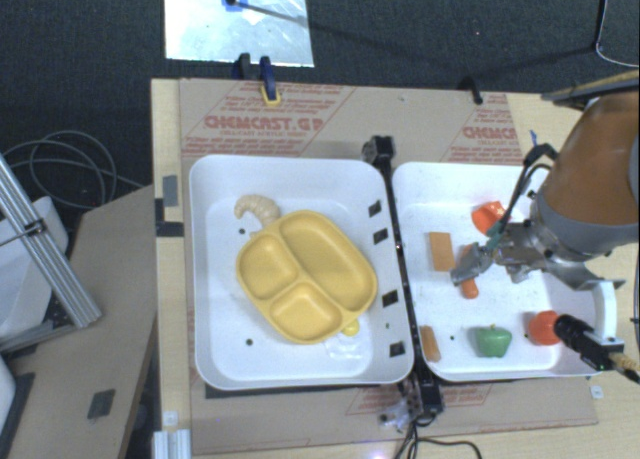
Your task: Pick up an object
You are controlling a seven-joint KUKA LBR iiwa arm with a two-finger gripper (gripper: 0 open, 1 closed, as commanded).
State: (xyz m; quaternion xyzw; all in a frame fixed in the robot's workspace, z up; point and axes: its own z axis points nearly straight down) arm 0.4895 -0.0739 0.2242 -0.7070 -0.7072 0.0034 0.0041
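Grey pincer (470, 269) hangs low in the right bin (440, 182), fingers spread and gripping nothing, just over a small orange piece (468, 289). I would lower straight, centre it, then close slowly. Green pepper (491, 340) lies near.

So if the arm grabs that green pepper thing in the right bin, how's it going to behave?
The green pepper looks like a small moulded toy, so it is probably light and stiff. Its rounded, lobed body could slip from a two-finger pinch or roll when nudged. It sits apart from the orange ball, so a push seems unlikely to disturb much.
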